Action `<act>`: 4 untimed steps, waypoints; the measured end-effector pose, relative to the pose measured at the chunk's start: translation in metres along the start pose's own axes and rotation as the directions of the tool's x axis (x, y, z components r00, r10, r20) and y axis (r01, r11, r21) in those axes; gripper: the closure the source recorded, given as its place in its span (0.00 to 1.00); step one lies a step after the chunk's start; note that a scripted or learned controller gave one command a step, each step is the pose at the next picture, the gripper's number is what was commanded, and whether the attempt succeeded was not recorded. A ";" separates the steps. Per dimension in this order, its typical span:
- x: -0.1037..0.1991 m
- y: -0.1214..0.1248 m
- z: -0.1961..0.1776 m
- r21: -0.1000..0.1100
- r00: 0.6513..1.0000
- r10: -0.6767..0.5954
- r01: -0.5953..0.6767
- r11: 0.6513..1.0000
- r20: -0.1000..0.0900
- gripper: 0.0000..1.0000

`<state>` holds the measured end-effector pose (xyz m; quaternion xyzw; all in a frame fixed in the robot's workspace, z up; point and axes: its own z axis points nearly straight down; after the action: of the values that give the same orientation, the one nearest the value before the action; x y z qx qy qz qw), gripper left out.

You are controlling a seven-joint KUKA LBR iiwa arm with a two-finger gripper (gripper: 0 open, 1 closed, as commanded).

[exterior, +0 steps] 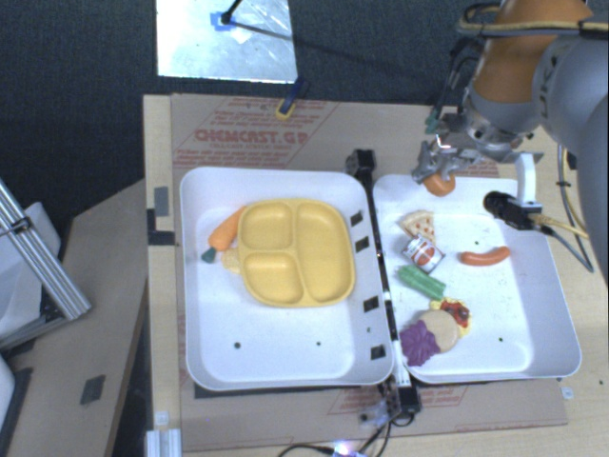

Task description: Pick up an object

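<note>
While raised above right bin's far edge, end effector grips small orange object.

A small round orange object sits at the upper right of the frame, above the top edge of the right bin, pinched between the fingers of the gripper. Only its lower half shows, smooth and bright orange, clear of the bin floor.
</note>
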<state>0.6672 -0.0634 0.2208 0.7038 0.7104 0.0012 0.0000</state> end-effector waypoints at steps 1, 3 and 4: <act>0.046 -0.006 -0.007 0.000 1.000 0.000 0.000 1.000 0.000 1.00; 0.145 -0.026 0.000 0.001 1.000 0.000 0.000 1.000 -0.001 1.00; 0.130 -0.024 -0.009 0.000 1.000 0.008 -0.008 1.000 0.001 1.00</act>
<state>0.6415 0.0663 0.2297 0.7068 0.7075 0.0009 0.0005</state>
